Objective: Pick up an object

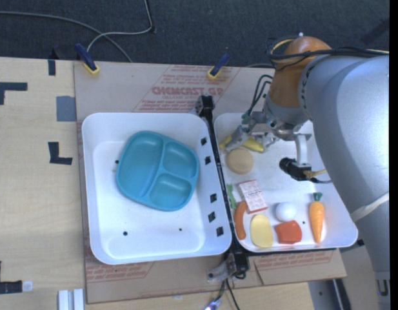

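While the grey arm (353, 128) reaches in from the right of the frame, its pincer (249, 135) sits low over the upper left corner of the right bin (344, 234). How wide it stands I cannot tell, too cluttered there. Nothing is seen held. A yellow piece (253, 145) lies right at its tip, contact unclear. A tan round item (239, 161) lies just below that.

Lower in the same bin: a red-and-white packet (252, 196), a white egg (286, 210), a carrot (317, 219) at the right, a red chunk (288, 232), a pale yellow item (260, 230) and an orange stick (240, 219) by the left wall.

The left bin (95, 231) holds a blue sectioned plate (157, 170), tilted, well apart from the pincer.

Both bins rest on a cardboard sheet (173, 92), clamped at the top edge, on a wooden desk (31, 192) with black tape marks. Dark carpet (199, 18) runs along the top, with a cable across it.
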`<state>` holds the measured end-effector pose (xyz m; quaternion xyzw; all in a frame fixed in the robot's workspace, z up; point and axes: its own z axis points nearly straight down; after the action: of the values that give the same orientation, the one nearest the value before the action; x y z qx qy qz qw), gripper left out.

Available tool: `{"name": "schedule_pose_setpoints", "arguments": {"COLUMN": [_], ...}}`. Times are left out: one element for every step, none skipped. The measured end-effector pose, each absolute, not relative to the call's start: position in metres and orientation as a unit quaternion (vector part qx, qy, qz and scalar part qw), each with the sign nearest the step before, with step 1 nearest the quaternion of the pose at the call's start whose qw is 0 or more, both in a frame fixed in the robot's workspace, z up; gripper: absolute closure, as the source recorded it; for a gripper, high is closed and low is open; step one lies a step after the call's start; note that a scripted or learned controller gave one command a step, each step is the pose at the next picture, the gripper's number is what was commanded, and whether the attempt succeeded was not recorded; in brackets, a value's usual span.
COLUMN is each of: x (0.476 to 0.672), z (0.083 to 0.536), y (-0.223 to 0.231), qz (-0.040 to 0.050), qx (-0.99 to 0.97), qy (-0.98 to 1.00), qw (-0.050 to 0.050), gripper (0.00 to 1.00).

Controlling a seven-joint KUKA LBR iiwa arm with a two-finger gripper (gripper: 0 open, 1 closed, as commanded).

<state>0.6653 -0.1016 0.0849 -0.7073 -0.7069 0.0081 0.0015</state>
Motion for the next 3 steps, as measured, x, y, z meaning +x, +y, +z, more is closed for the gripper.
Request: {"name": "schedule_pose_setpoints", "arguments": {"x": [0.667,0.667,0.614], "z": [0.095,0.095,0.086], "y": [-0.101,-0.101,-0.095], "qz": [0.0048,0.0051,0.0000], "qx": [-0.708,-0.707,-0.707], "qy": [-0.707,-0.707,-0.707], "qw": [-0.002,-0.002,-0.001], "gripper": [1.00,0.00,0.00]}}
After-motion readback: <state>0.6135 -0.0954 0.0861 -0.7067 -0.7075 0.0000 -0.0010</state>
